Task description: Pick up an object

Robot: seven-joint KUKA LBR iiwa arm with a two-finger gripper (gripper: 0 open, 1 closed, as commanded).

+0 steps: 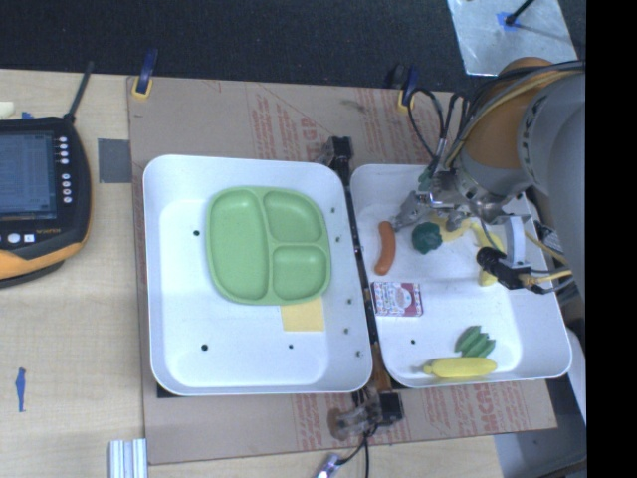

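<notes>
At the upper right of the frame, the gripper [435,217] hangs low over the right bin [537,352], beside a dark green object [427,237]; grip state unreadable.

One camera sits fixed above the bench [80,366] and looks down at a slant — far enough off to take in both white bins side by side, the left bin [169,297] near the middle of the view and the right bin [528,352] toward its right. The far edge of the bench lies along the top, dark floor beyond it. The arm [528,118] enters from the right.
</notes>
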